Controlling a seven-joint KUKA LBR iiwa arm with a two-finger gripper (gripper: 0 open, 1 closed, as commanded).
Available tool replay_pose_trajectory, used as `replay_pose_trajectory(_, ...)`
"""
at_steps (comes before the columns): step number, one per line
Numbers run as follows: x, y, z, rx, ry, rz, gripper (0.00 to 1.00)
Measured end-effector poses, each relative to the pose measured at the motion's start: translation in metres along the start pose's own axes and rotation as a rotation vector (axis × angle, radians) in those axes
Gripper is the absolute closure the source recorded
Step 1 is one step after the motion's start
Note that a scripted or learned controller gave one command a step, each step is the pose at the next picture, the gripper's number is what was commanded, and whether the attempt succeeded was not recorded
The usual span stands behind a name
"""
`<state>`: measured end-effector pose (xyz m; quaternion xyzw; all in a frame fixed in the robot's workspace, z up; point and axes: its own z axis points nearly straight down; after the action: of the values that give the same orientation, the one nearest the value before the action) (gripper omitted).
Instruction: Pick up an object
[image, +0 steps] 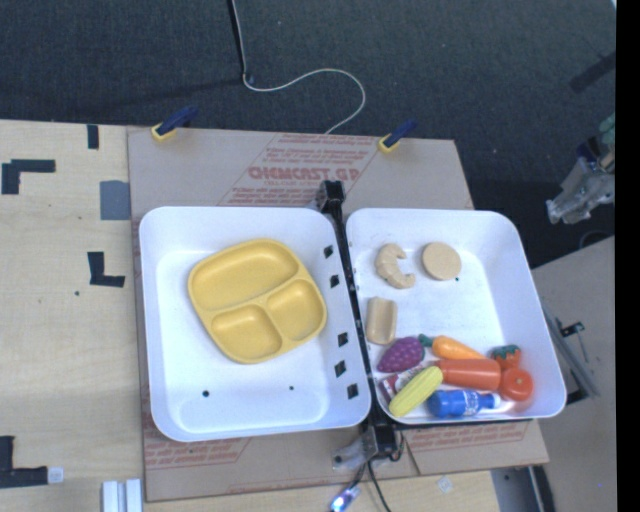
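Several toy foods sit crowded at the near edge of the right bin (500, 232) — no pick begun.

Nearest the camera, the corn cob (416, 389), blue bottle (462, 403), tomato (516, 384), hot dog (468, 373), carrot (456, 349) and grapes (400, 353) lie touching or overlapping, so a descent there would likely nudge a neighbour or close on two at once. Farther back, the bread slice (380, 321), croissant (394, 266) and round cookie (441, 261) lie apart — flat, pale, low shapes that fingers could slide off. The left bin (165, 300) holds a yellow divided tray (257, 298). At the far right edge, off the bench, a grey metal part of the gripper (580, 195) is too blurred to tell how it stands.
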<state>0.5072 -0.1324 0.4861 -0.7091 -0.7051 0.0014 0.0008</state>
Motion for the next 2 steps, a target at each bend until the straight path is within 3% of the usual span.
replay_pose_trajectory(1, -0.065, -0.025, 0.021, 0.0, -0.001, 0.001, 1.0)
replay_pose_trajectory(2, -0.093, -0.023, 0.033, -0.002, -0.001, -0.004, 1.0)
